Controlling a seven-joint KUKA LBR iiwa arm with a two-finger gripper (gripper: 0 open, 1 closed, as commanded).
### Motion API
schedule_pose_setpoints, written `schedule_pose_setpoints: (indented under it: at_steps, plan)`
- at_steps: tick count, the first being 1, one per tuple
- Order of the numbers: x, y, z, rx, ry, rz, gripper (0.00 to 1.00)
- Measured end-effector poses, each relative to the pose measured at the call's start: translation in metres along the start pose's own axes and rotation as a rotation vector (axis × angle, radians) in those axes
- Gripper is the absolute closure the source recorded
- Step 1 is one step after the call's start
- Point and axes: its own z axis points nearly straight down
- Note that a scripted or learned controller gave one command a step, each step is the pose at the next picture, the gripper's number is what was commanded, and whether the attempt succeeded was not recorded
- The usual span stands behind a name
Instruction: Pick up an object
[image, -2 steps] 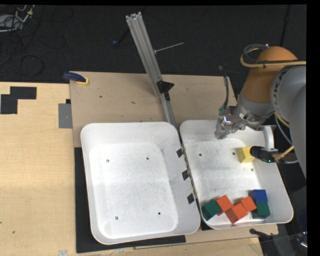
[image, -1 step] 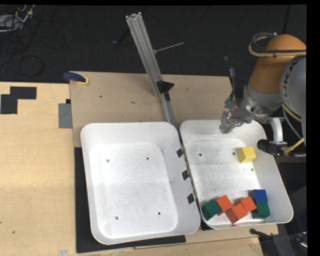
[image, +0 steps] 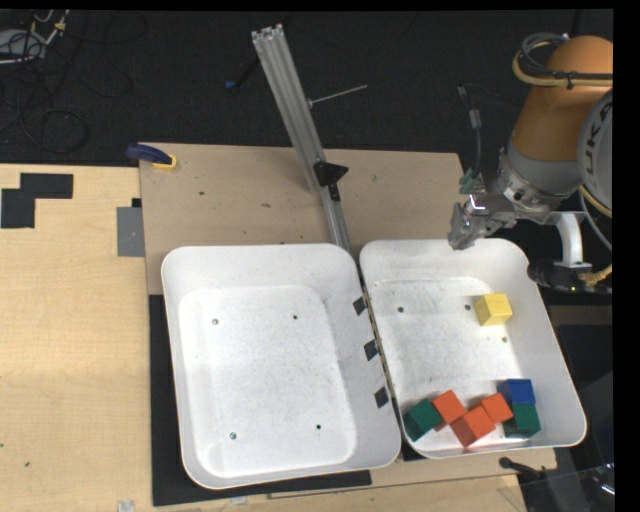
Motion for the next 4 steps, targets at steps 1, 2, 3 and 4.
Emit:
schedule_pose_setpoints:
  at_steps: [1, 2, 3, 4]
  plan:
    - [0.042, -0.014, -0.004, 0.007, 0.002, -0.002, 1.00]
    - [0.088, -0.028, 0.009, 0.010, 0.002, -0.002, 1.00]
    - [0.137, -0.055, 0.003, 0.009, 0.003, -0.003, 1.00]
    - [0.184, -0.063, 0.011, 0.010, 0.002, -0.002, 1.00]
